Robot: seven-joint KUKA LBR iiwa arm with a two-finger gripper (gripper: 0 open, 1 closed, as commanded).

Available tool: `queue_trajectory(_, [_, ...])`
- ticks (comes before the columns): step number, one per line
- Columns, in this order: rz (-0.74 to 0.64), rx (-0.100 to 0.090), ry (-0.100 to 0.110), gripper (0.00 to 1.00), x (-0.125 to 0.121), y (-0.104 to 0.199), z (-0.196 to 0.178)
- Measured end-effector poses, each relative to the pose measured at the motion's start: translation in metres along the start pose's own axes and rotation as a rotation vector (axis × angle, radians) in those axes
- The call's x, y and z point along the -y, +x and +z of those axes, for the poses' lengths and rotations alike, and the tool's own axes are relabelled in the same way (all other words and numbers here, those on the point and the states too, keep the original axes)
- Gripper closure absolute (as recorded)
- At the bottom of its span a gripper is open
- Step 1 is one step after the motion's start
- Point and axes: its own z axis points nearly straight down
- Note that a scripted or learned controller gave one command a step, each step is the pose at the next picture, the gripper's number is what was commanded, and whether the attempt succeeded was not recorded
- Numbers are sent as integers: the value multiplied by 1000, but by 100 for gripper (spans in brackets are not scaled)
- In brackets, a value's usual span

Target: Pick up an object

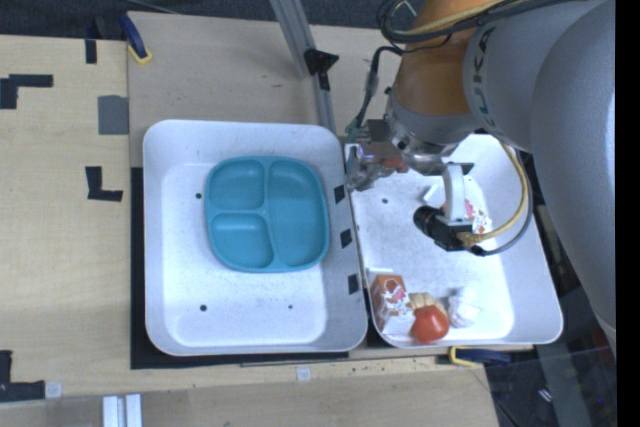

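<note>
Grey metal and an orange band fill the space above the right bin (520,310), where the arm hangs low near the bin's upper left corner. The claw (372,165) sits there under the wrist, its state I cannot tell. A red tomato (430,323) lies with small packets at the bin's front edge, well apart. A teal divided plate (267,213) rests in the left bin (180,315).

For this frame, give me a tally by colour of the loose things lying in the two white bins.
Blue: 1, the divided plate in the left bin.
Red: 1, the round tomato-like thing in the right bin.
Brown and red: 1, the small packet beside it.
White: 1, the crumpled bit next to them; too small to identify.
Total: 4
</note>
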Motion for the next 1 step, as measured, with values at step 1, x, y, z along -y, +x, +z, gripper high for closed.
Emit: queue_trajectory(1, [0,0,2,100,10,55,7])
